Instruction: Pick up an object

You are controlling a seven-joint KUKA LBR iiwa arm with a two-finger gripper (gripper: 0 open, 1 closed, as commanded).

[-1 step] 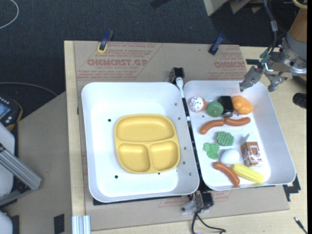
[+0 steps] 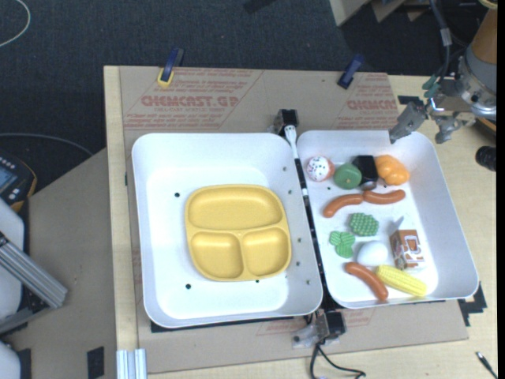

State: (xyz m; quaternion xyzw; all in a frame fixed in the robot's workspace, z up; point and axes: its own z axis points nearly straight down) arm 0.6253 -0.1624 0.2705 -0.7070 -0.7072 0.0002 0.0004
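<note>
We see the claw (image 2: 423, 121) at the upper right, hovering over the far rim of the right bin (image 2: 454, 212); its fingers stand apart with nothing between them. The toy food lies in that bin: an orange (image 2: 391, 169) near the far edge beside a black block (image 2: 365, 166), a green round piece (image 2: 346, 176) and a spotted white ball (image 2: 318, 168). Below them lie two sausages (image 2: 384, 197), green pieces (image 2: 363, 224), a white egg (image 2: 372, 253), a small carton (image 2: 408, 248), another sausage (image 2: 369, 279) and a corn cob (image 2: 402, 280). The left bin (image 2: 158, 212) holds a yellow divided tray (image 2: 237, 231). Both bins rest on the worktop (image 2: 118, 133).
</note>
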